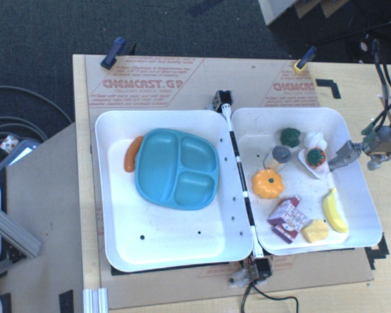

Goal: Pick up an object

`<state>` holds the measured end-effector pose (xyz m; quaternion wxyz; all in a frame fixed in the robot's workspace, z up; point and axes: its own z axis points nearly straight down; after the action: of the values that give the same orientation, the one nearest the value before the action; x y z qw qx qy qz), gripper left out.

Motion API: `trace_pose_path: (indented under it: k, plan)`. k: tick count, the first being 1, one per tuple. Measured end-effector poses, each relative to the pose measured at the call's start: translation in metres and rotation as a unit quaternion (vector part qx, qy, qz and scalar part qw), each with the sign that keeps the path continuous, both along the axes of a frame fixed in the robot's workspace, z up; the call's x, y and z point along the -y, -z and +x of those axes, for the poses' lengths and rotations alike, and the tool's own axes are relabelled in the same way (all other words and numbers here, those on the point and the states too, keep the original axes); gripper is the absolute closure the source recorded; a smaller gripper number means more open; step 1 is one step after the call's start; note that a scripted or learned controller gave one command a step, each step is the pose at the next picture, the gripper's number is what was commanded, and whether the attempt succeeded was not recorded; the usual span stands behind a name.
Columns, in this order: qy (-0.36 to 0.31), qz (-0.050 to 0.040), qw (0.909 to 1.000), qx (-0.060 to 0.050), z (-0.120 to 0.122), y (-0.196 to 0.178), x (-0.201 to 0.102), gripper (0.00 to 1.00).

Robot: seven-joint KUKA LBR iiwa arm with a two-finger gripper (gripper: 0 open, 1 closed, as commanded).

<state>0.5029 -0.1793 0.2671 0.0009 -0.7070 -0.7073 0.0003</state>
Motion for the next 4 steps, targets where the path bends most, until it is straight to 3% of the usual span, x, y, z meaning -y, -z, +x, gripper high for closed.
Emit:
trace_pose_path:
  k: [1, 2, 3, 4]
  plan:
    - [0.000, -0.0005, 1.0000, 0.001, 0.068, 0.182, -0.014, 0.00]
    - [0.000, -0.0002, 1.0000, 0.001, 0.122, 0.182, -0.062, 0.00]
    - [-0.001, -0.0016, 1.0000, 0.004, 0.124, 0.170, -0.061, 1.00]
    - [-0.001, -0.0003, 1.0000, 0.001, 0.150, 0.082, -0.137, 1.00]
